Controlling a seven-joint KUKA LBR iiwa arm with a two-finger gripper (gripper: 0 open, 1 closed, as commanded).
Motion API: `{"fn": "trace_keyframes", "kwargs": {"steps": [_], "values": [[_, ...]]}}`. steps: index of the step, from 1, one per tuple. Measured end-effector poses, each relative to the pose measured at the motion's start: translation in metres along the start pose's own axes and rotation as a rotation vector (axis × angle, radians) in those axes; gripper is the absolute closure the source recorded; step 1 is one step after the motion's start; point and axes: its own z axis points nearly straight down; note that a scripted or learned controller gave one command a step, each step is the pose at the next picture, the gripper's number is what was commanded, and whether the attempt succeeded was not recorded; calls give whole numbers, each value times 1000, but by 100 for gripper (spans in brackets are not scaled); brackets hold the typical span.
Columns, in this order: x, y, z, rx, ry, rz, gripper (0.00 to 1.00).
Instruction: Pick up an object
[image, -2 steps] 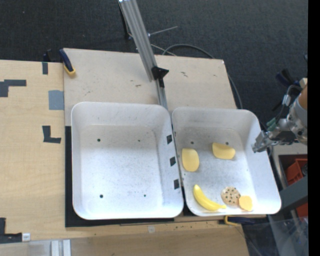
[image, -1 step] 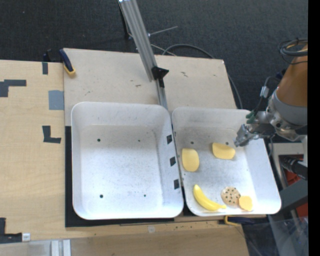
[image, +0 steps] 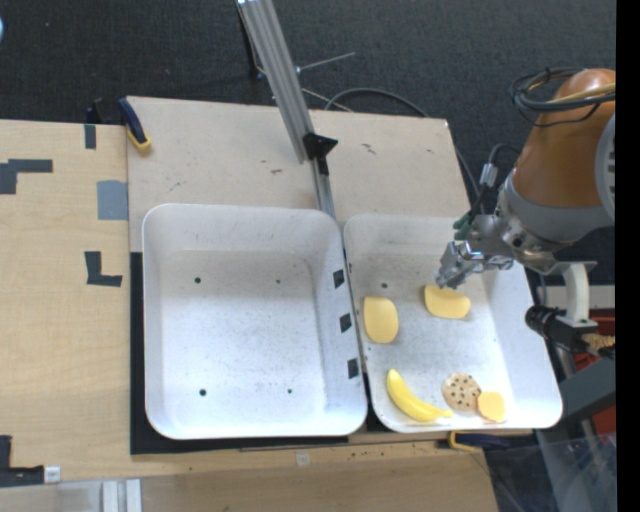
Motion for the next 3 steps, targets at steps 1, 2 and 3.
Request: {"fn": "trace_keyframes", "kwargs": {"steps": [1,2,3], "values": [[56,21,15,2,0,0,100],[118,32,24,2,0,-1,100],[174,38,25,1,0,-1,100]]}}
